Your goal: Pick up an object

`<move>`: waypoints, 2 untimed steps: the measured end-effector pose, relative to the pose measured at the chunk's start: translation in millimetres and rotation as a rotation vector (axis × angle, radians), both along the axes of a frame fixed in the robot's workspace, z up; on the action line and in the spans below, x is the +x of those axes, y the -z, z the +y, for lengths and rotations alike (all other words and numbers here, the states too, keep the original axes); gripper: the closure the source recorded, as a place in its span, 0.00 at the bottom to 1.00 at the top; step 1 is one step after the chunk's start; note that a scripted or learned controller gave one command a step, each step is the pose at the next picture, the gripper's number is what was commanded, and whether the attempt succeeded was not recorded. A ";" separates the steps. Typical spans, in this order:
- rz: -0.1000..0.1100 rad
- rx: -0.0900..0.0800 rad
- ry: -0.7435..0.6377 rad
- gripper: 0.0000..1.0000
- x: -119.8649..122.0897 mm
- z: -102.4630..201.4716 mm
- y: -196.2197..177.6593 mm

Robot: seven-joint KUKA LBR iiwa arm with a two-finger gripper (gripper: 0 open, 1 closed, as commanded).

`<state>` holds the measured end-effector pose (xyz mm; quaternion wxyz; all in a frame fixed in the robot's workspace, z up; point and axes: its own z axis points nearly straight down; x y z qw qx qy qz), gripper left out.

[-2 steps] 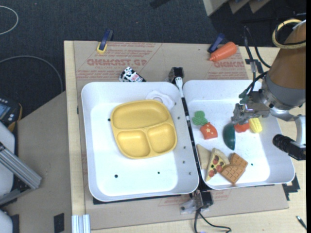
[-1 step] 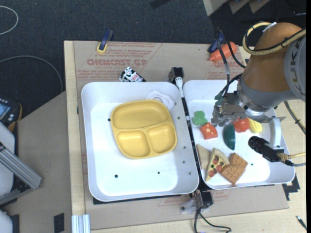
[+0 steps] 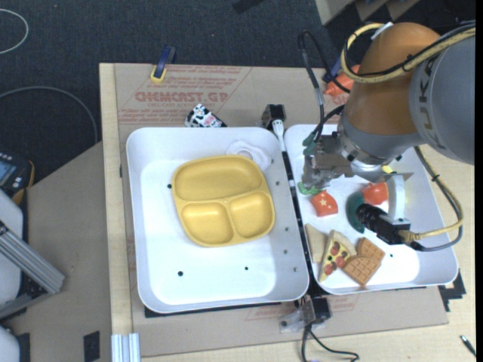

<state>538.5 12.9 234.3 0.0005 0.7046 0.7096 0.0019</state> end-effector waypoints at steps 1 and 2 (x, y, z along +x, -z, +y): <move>0.002 -0.002 0.004 1.00 6.9 23.2 10.0; 0.001 -0.003 0.008 1.00 11.1 14.8 4.9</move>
